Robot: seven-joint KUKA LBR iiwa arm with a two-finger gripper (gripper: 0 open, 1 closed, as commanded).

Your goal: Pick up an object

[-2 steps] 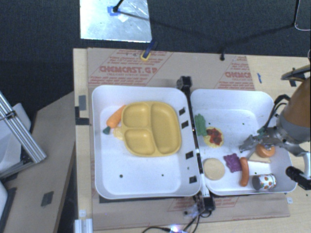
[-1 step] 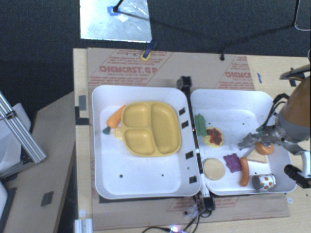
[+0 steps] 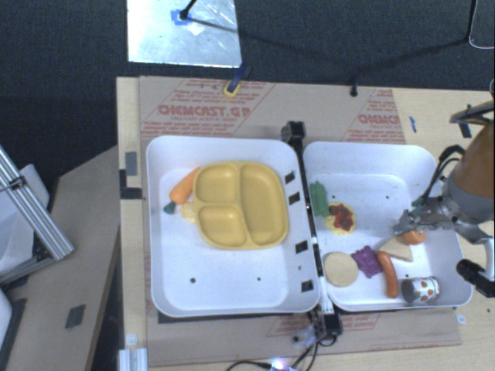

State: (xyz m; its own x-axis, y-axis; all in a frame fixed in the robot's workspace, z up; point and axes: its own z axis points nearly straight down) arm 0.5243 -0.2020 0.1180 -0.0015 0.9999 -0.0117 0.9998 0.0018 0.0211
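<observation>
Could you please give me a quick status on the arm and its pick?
Gripper low in right bin, at orange piece. Grasp unconfirmed. Cheese wedge and sausage crowd close.

yellow tray (image 3: 236,205), orange carrot (image 3: 184,185), white bins (image 3: 166,284)

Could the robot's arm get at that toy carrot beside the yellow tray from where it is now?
Probably, though not quickly. The carrot lies uncovered in the left bin, touching the yellow divided tray. The gripper sits low in the right bin, so it must lift over the middle rims.
</observation>
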